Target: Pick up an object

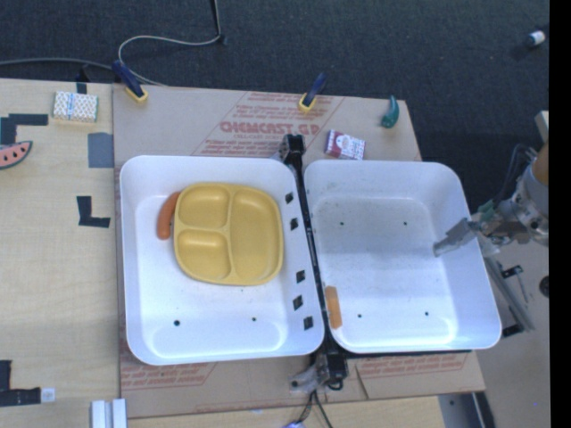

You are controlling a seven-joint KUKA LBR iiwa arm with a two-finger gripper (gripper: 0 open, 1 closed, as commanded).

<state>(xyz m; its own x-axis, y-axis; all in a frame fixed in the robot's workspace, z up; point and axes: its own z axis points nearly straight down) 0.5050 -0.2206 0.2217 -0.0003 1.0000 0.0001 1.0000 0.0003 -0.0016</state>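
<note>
Down at the front edge, a dark metal clamp with cables (314,377) sits right where the two bins meet, on a brown cardboard sheet with red print (268,125) that covers the light wooden bench (53,275). Going from the left: the bench has some black tape marks on it, a red slice-shaped thing (13,154) at the far edge, and a small white patterned block (75,106) further back. A blue and yellow spring clamp (130,81) pinches the cardboard's back corner. Next is the shallow white left bin (214,337), holding an orange sausage-shaped toy (164,217) that lies touching the left side of a yellow plastic divided plate (228,234). A yellow clamp (312,93) grips the back edge, with a small red and white packet (343,144) and a teal clamp (390,111) further right. The shallow white right bin (384,178) has one small orange stubby piece (333,307) in its front left corner, tight against the wall by the divider. The grey two-finger gripper (448,242) pokes in over that bin's right side, well apart from the orange piece, nothing visibly held. Honestly can't tell if it's open or closed from this angle. Its grey arm (528,210) trails off right.
</note>
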